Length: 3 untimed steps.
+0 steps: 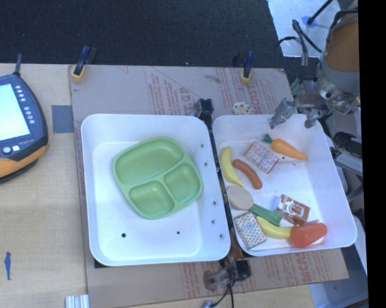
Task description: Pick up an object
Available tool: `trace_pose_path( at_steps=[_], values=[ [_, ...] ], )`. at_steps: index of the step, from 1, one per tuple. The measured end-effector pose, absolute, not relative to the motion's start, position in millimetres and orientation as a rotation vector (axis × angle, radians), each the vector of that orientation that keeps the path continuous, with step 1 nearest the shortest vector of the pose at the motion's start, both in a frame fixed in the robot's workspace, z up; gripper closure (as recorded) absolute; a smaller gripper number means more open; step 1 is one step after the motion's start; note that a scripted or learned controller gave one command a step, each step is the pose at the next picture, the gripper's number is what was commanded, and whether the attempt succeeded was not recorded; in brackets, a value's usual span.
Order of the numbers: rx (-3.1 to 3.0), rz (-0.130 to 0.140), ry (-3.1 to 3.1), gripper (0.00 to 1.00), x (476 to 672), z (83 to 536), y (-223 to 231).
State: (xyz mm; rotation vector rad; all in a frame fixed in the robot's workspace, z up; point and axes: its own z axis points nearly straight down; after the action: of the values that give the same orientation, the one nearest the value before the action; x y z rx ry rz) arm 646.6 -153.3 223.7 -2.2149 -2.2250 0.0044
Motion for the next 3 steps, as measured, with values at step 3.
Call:
trace_pose_path(
  at_steps=[3],
  values=[
    [-2.213,0.007,-2.223,0.00,655.8,92,-196]
  ],
)
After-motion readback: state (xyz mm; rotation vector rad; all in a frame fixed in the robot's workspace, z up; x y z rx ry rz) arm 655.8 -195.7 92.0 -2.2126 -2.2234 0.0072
